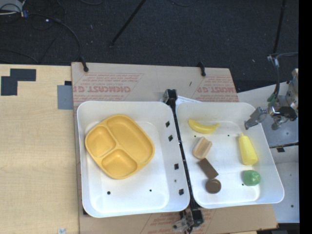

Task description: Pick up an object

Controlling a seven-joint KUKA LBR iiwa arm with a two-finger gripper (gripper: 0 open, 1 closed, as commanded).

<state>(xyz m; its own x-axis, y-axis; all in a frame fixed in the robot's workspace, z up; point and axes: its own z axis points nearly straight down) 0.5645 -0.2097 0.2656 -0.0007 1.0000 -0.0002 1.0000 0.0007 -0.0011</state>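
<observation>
Camera view: the right-hand shallow white bin [273,191] carries the loose items. A yellow banana [203,126] lies near its far edge, a tan bread-like block [202,147] sits just below it, then a dark brown rectangular bar [208,167] with a brown round disc [213,185] touching or just beside its near end. Toward the bin's right side a yellow bottle-shaped piece [247,149] lies lengthwise, with a small green rounded object [251,178] near its lower end. The metal gripper [263,116] hangs at the bin's upper right rim, over no item and holding nothing; whether it is apart or together, I cannot tell. The left-hand shallow white bin [92,199] holds a yellow three-compartment plastic plate [119,146].
</observation>
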